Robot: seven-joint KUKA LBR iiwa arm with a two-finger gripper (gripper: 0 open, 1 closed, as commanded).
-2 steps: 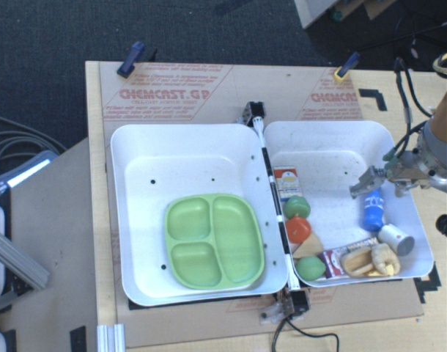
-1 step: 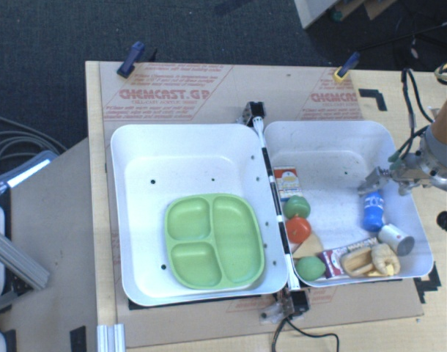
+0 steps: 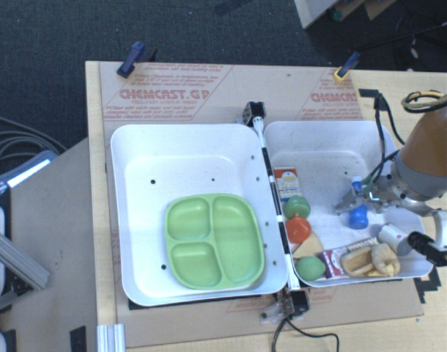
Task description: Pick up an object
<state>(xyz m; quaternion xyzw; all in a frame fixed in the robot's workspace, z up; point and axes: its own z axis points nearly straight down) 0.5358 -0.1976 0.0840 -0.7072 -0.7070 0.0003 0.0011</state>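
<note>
1. The gripper (image 3: 357,198) sits low over the right bin (image 3: 319,134), reaching in from the right under the arm's orange band (image 3: 431,149). Whether it is open or closed cannot be made out, and nothing visibly sits in its grasp.
2. A small blue object (image 3: 357,216) lies just beside and below the gripper tip; contact between them cannot be judged.
3. The other candidates crowd the right bin's left and near sides: a red-and-white packet (image 3: 285,182), a green ball (image 3: 297,207), an orange-red piece (image 3: 298,229), a yellow wedge (image 3: 306,247), a second green ball (image 3: 310,268), and a wrapped snack pack (image 3: 353,260).
4. The left bin (image 3: 135,160) holds a green divided tray (image 3: 214,240).
5. Progress, as I judge it: the approach looks made, but no object is lifted; the grasp and raise remain.
</note>
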